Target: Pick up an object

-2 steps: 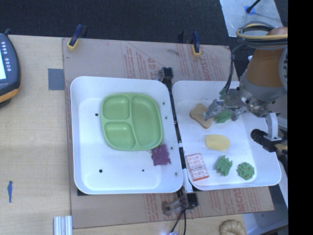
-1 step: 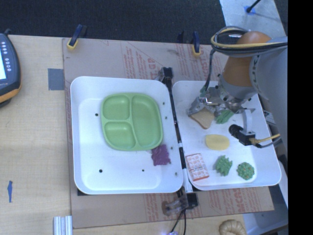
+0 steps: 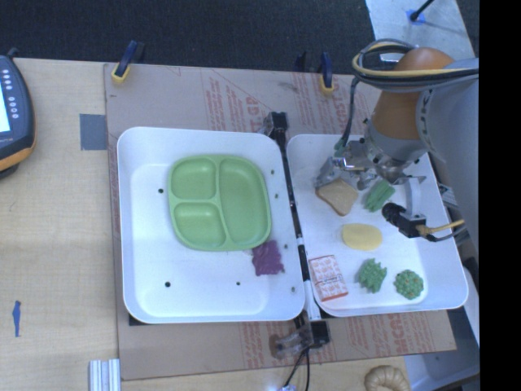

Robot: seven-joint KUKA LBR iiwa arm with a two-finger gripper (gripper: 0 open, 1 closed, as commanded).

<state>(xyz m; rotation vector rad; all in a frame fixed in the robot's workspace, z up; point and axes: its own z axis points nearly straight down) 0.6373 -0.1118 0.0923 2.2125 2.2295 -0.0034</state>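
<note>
Camera view: my gripper (image 3: 352, 172) low in right bin (image 3: 456, 296), over tan bread-like piece (image 3: 339, 197), beside green piece (image 3: 378, 194). Jaw opening — cannot tell, wrist hides it. Nothing seen lifted; grasp, lift still pending. Yellow piece (image 3: 361, 236) lies nearby.

Right bin (image 3: 456, 296), my side of the bench. Tan bread-like slice (image 3: 337, 196) lies flat near the bin's far left corner, right under my pincer (image 3: 348, 172). Pale green ridged piece (image 3: 378, 194) just beside it, tilted. Yellow oval (image 3: 361, 236) flat at mid-bin. Along the near edge: red-and-white packet (image 3: 327, 277) at the left corner, dark green leafy piece (image 3: 373, 274), round green floret (image 3: 409, 283). All apart from one another.

Left bin (image 3: 130, 218): green divided plate (image 3: 220, 202) flat at centre; purple lump (image 3: 267, 258) touching its near right corner.
</note>
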